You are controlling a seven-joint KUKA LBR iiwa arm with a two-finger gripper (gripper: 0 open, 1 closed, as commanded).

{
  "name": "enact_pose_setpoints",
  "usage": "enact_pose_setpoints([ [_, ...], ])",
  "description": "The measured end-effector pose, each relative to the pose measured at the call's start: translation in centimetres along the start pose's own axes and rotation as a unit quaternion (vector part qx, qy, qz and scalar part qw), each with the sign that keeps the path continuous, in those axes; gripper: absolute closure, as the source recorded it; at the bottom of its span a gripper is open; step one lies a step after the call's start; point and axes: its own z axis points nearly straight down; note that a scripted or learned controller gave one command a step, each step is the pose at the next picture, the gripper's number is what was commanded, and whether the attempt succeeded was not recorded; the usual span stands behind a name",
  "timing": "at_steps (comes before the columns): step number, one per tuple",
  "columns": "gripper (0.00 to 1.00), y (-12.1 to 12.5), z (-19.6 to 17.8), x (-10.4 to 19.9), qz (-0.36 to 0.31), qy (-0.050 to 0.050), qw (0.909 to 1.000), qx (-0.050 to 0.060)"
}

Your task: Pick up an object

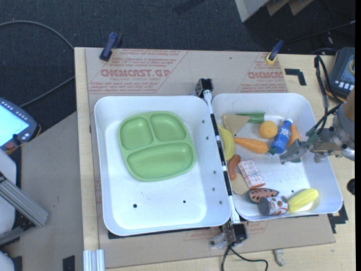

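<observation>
The pincer (294, 153) hovers just right of the blue bottle (280, 138); its state is unclear. It should descend centred over one item.

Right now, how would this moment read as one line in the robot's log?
stage: reaching | gripper: over right bin, beside blue bottle | held: nothing seen | left bin: green tray

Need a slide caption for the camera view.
Tool over the right bin of toy food; green tray in the left bin.
</observation>
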Motion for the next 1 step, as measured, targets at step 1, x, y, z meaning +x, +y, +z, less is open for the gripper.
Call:
enact_pose_setpoints([
  [1, 0.0, 6.49, 9.77, -5.13, 0.0, 0.0, 1.0, 0.0],
])
